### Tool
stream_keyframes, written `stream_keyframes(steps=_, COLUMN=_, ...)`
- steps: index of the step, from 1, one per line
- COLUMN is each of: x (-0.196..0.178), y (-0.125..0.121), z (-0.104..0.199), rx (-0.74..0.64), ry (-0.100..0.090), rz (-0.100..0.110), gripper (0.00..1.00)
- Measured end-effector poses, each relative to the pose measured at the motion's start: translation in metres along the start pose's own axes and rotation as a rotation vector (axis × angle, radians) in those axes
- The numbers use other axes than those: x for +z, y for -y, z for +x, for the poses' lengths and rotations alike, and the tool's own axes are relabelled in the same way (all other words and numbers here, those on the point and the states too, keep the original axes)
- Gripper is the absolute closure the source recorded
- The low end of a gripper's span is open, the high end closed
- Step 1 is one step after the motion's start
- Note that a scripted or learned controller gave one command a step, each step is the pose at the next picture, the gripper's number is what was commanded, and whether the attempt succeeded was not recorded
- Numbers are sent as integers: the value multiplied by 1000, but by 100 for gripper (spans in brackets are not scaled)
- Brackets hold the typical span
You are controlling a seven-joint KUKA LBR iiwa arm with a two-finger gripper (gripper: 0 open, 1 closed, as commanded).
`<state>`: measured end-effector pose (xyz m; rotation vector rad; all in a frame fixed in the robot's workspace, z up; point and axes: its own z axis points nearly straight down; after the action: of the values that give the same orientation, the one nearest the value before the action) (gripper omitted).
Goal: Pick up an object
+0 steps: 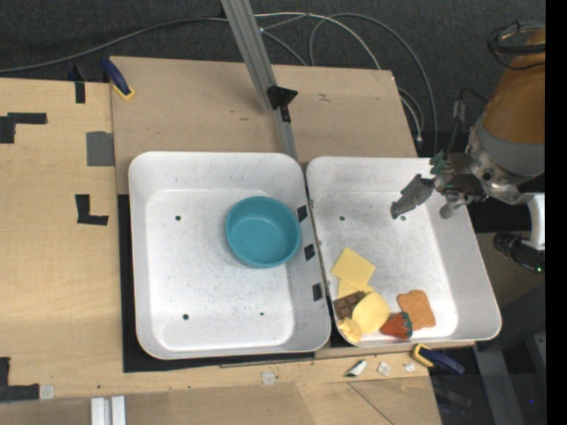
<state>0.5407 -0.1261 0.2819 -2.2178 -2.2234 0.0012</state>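
Observation:
My gripper (pixel 431 204) hangs over the upper right part of the right bin (pixel 461 264), open, with nothing between its fingers (pixel 408 198). A small heap of objects lies at that bin's front: a flat yellow square (pixel 353 267), a pale yellow lump (pixel 369 312), a small brown piece (pixel 346 305), a red piece (pixel 397 327) and an orange piece (pixel 417 305). The gripper stands well behind this heap and apart from it. A blue bowl (pixel 261 230) sits upright in the left bin (pixel 159 264), near its right wall.
A slanted grey metal pole (pixel 255 51) crosses the bench behind the bins. Cables (pixel 372 38) loop at the back. Small clamps sit at the bench's back left corner (pixel 118 78) and front right edge (pixel 432 358).

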Motion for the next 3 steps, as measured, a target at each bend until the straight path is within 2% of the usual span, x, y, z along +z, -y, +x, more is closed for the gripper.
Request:
stream_keyframes(steps=1, x=0, y=0, z=0, rx=0, ry=0, rz=0, gripper=0)
stream_keyframes(steps=2, x=46, y=0, z=-7, rx=2, ry=0, rz=5, gripper=0)
stream_keyframes(steps=3, x=111, y=0, z=-7, rx=1, ry=-1, rz=8, gripper=0)
